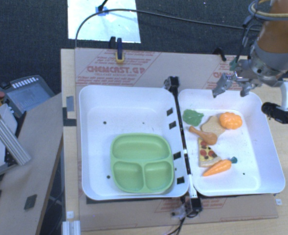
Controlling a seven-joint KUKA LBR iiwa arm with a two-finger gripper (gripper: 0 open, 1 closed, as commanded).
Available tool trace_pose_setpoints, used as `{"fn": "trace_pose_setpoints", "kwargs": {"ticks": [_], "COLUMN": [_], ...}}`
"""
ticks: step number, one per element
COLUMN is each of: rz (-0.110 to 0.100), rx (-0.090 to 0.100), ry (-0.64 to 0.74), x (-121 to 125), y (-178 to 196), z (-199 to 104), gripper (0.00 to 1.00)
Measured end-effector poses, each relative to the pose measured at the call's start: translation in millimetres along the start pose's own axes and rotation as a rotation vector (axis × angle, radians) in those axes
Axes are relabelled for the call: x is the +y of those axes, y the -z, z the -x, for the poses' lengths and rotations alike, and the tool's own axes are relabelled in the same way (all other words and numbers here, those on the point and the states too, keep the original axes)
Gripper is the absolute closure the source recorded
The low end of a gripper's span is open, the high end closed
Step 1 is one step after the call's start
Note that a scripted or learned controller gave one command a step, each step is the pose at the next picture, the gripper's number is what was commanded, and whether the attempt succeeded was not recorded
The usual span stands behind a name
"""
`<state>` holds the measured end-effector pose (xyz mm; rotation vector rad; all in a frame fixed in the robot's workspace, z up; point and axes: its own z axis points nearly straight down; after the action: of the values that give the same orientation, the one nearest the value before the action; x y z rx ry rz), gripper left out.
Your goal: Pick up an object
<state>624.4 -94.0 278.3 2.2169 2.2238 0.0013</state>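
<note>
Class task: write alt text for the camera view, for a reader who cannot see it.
A robot gripper hangs open above the right bin, which holds toy food: a carrot, pizza slice, orange and lettuce. The left bin holds a green divided plate.

2 white bins, 1 green tray, 5 toy foods

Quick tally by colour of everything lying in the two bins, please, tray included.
Green: 2, the divided tray in the left bin and the leafy toy in the right bin
Orange: 2, the round orange piece and the carrot
Tan or brown: 2, the bread slice and the drumstick
Mixed: 1, the pizza slice
Total: 7
</note>
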Motion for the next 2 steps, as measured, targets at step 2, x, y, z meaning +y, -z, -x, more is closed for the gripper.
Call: {"fn": "trace_pose_setpoints", "kwargs": {"ticks": [2], "rz": [-0.004], "rx": [0.0], "ry": [-0.003], "x": [0.5], "y": [-110.8], "z": [11.2], "gripper": [0.0]}}
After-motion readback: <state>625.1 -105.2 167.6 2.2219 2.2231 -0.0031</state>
